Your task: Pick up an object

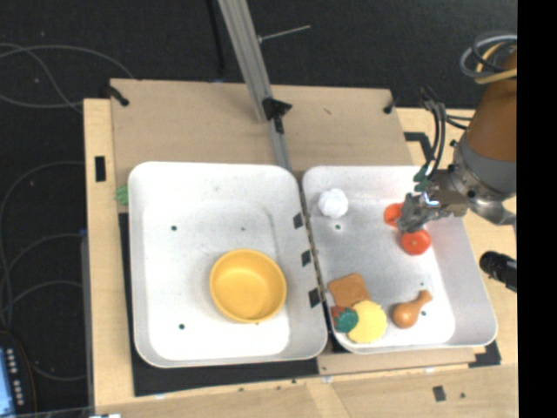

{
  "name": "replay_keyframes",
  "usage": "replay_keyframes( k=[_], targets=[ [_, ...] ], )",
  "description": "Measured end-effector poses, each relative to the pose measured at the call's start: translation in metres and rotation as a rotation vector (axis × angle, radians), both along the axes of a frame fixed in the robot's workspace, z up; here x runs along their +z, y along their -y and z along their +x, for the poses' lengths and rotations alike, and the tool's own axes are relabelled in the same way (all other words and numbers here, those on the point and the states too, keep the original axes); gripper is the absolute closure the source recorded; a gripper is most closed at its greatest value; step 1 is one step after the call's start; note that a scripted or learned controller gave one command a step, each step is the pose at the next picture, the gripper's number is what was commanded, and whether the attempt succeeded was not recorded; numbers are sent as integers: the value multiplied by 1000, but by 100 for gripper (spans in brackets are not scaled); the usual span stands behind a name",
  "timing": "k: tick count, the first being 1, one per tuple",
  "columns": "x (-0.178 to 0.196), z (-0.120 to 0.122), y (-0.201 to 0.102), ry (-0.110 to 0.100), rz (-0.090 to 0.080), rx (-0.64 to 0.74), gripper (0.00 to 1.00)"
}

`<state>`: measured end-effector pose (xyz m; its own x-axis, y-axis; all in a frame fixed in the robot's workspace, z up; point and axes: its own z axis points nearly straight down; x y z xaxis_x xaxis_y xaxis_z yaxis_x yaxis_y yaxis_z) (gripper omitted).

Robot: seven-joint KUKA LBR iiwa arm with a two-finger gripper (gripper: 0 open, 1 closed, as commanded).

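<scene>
I see the gripper (pixel 416 219) low in the right bin (pixel 376 181), at its three o'clock side, over a red object (pixel 415 242). How its hand stands, I cannot tell. A yellow bowl (pixel 248 286) sits in the left bin (pixel 191 190).

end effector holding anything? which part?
Cannot tell. The end effector sits over two red items in the right bin; no grip visible.
</scene>
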<state>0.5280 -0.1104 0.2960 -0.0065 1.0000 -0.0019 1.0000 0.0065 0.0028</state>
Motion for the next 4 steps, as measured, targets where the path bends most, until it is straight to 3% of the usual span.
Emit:
replay_keyframes(
  k=[2,4],
  targets=[
    [-14,28,-77,0,-1,-2,100],
    [-30,78,-168,0,0,-2,100]
  ],
)
